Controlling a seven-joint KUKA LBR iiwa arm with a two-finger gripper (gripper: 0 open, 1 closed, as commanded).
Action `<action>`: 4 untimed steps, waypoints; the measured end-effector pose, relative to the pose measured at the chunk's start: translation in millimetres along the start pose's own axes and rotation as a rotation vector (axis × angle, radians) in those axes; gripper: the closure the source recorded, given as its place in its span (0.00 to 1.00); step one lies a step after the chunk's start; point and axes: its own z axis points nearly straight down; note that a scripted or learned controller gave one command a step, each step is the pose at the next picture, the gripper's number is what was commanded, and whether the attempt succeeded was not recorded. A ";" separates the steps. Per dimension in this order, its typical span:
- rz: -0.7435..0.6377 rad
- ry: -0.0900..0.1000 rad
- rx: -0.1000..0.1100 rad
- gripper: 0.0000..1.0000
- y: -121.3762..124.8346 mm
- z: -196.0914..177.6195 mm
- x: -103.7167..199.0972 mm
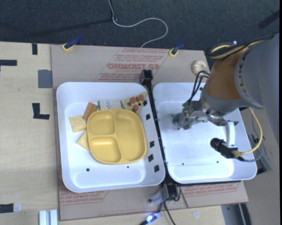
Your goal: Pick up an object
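— Near rim of the left bin (108, 185) first. What lies behind it?

— A strip of bare white floor, then a yellow divided plate (116, 136) filling the middle. Flat pieces crowd its left and far sides: a tan cracker (77, 123), an orange-brown piece (90, 110), a speckled strip (109, 105) and a wedge (135, 102) that looks like a pizza slice. Each is touching the plate's rim or just beside it. Everything there is to pick up lies in that bin.

— And the claw (182, 120)?

— In the right bin (197, 161), at its far left part, near the shared wall (153, 125). The arm (230, 78) comes in from the right and bends down toward the bin floor. Released or clenched, I cannot tell.

— Room to move?

— The right bin's near half is bare floor. In the left bin the widest bare floor runs along the near side. The shared wall stands between the claw and the pieces.
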 end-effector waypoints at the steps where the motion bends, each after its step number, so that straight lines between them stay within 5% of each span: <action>1: 0.001 -0.001 -0.001 1.00 -2.2 -46.6 -8.1; 2: -0.001 -0.001 -0.001 1.00 -1.2 -90.0 -7.7; 4: -0.003 0.000 0.005 1.00 -13.4 -85.7 84.6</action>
